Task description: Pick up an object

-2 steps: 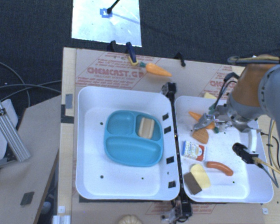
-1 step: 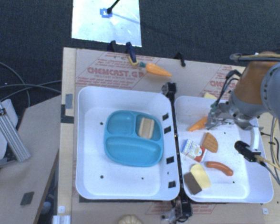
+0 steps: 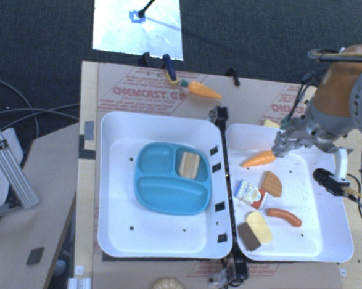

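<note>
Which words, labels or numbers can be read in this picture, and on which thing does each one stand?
"CHEMCAST": red print on the brown protective sheet under the bins, at its upper left; smaller letters follow it, too blurred to read.
Red print at the sheet's upper right, near the arm: too blurred to read.
Small snack packet in the right bin: coloured print, too small to read.
Blue divided plate in the left bin: no text.

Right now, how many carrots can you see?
2. One carrot lies in the right bin, near its top, right by the hand. The other carrot lies outside the bins, on the board behind the left bin. The arm could be hiding more.
</note>
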Motion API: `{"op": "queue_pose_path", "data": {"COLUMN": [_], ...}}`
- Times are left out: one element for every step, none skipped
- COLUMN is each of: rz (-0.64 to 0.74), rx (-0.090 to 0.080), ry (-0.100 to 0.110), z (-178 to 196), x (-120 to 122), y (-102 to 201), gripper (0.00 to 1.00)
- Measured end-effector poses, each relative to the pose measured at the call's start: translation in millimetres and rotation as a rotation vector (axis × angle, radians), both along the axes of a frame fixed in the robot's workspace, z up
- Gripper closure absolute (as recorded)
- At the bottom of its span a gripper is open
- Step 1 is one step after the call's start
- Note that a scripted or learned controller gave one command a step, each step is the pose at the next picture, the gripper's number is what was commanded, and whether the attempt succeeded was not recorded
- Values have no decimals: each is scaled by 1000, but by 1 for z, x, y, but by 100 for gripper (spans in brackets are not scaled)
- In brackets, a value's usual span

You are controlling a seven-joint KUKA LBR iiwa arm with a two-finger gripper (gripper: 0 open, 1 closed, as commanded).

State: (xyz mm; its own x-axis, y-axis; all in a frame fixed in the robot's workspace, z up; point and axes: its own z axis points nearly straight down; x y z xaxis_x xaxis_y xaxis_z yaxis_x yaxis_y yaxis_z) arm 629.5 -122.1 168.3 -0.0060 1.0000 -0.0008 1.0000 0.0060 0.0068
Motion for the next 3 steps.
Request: {"op": "queue_pose_path", "data": {"rz": [0, -6, -6], "rx": [0, 1, 1], "ry": [0, 8, 9], "z": [54, 58, 57], "x": [2, -40, -91], "y": [0, 12, 24], "gripper": [100, 100, 100]}}
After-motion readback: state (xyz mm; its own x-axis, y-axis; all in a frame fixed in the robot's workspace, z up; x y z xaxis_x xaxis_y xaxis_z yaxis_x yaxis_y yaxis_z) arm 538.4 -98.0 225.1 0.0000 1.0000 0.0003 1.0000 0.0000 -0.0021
